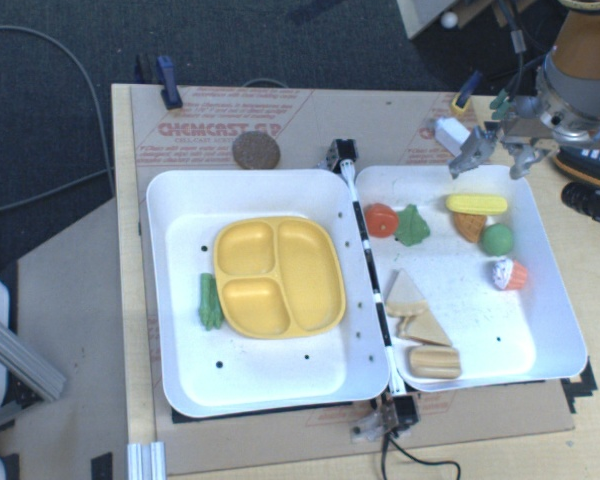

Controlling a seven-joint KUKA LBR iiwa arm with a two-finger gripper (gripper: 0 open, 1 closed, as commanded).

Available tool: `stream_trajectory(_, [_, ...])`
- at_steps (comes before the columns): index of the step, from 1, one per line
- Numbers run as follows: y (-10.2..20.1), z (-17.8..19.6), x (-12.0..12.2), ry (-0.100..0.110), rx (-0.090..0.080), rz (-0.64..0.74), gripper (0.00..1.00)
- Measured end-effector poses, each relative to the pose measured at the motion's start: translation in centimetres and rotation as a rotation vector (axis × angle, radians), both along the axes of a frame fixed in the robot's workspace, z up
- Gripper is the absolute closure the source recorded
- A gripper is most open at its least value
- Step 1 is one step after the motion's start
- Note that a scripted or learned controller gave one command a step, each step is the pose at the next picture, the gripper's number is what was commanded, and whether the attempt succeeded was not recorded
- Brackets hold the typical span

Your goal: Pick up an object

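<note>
Currently my gripper (499,163) hangs open and empty at upper right, above the yellow corn cob (476,204); approach step, next move requires descent onto it.

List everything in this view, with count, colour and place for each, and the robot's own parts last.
Bins: 2, white, side by side on the bench.
Plate: 1, yellow, three compartments, middle of the left bin.
Pea pod: 1, green, left bin, beside the plate's left edge.
Tomato: 1, red, right bin, upper left.
Leafy piece: 1, green, right of the tomato.
Corn: 1, yellow, right bin, top.
Ball: 1, green, below the corn.
Bread pieces: several, tan, right bin, lower left.
Disc: 1, brown, on the bench above the left bin.
Gripper: 1, grey, open, above the right bin's top edge.
</note>
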State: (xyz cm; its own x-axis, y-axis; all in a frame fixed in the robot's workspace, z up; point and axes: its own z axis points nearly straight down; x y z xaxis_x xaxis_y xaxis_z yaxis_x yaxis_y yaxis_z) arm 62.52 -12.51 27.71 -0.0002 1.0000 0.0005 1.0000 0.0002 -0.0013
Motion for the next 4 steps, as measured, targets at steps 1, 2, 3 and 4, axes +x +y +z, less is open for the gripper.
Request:
stream_trajectory(1, [-4.2,-9.0,0.0,0.001,-0.001,-0.001,0.0])
stream_trajectory(2, [-7.7,-19.3,1.6,0.001,0.0,-0.001,0.0])
stream_trajectory(3, [-7.7,-18.1,1.7,0.0,-0.001,-0.001,1.0])
stream_trajectory(4, [1.0,-18.0,3.2,0.0,0.001,0.001,1.0])
